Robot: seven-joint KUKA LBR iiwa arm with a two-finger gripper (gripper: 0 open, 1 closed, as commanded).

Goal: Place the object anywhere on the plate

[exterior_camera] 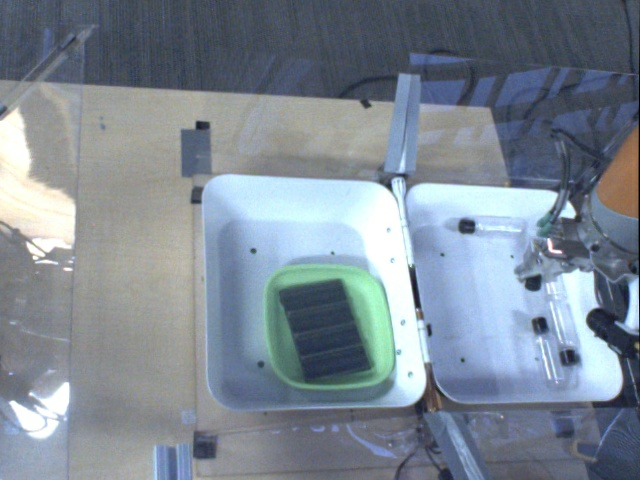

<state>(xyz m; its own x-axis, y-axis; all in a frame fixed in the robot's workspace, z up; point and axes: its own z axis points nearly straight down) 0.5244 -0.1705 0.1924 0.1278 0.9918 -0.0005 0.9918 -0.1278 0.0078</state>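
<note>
Firstly, bins: two shallow white ones with rounded corners and smooth, matt walls, side by side; the left bin [225, 268] and the right bin [470, 368] nearly touch along their inner edges.
Bench [120, 268]: flat, pale wood-coloured top, with a grey metal strip [404, 133] running up from the gap between the bins.
Plate [275, 298]: one, light green, squarish with rounded corners and a raised rim, smooth like plastic; it sits in the lower middle of the left bin.
Object [322, 330]: one dark grey rectangular block, ribbed across its top in about four bands; it lies flat on the plate, inside the rim, slightly turned against the plate's sides.
Tubes: at least three slim clear ones with black caps, all in the right bin. One tube [490, 226] lies crosswise near the far wall; the tube pair [555, 338] lies lengthwise near the right wall, close together.
Arm [615, 203]: grey with an orange band, entering from the right edge over the far right corner of the right bin, wrist angled down and leftward; dark cables [570, 158] loop above it.
Gripper [538, 263]: small, metallic, low over the right bin, just above the upper end of the lengthwise tubes and well apart from the plate.
Grip: too small and cluttered to tell whether it is spread or closed, or whether it has anything in it.
</note>
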